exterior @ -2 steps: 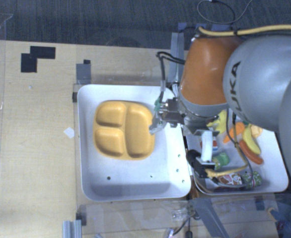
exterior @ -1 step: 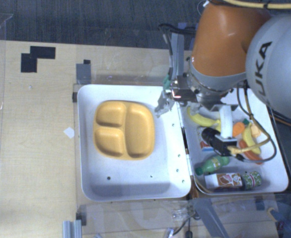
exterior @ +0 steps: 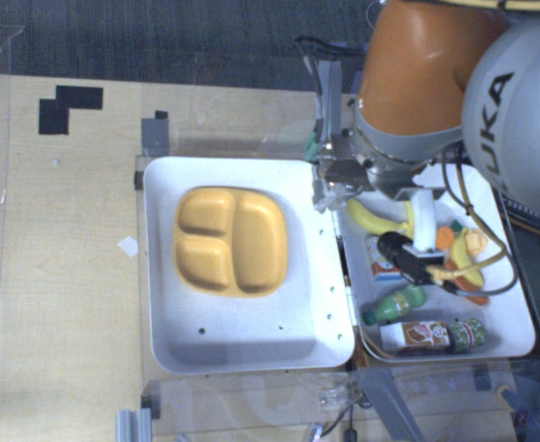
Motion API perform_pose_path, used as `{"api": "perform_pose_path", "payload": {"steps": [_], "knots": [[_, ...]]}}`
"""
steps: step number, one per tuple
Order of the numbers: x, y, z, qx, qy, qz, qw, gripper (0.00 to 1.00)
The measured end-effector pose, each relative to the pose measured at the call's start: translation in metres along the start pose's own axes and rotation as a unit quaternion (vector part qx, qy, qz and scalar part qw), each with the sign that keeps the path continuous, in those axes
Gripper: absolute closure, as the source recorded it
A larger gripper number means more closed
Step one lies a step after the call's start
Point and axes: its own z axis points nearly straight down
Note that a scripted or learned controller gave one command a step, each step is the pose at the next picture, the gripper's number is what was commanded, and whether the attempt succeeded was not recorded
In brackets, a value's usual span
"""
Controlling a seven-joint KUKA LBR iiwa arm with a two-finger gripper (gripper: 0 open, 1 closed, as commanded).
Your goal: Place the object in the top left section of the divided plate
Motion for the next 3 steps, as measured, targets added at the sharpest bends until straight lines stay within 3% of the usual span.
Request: {"api": "perform_pose_path", "payload": {"steps": [1,2,3], "knots": [[0.037,-0.006,0.068,0.003,0.0,-0.054,0.9985,1.0],[0.036,-0.006,0.067,0.003,0.0,-0.054,0.9985,0.0],[0.036,-0.004,0.056,0.001,0.001,-0.054,0.9986,1.0]]}}
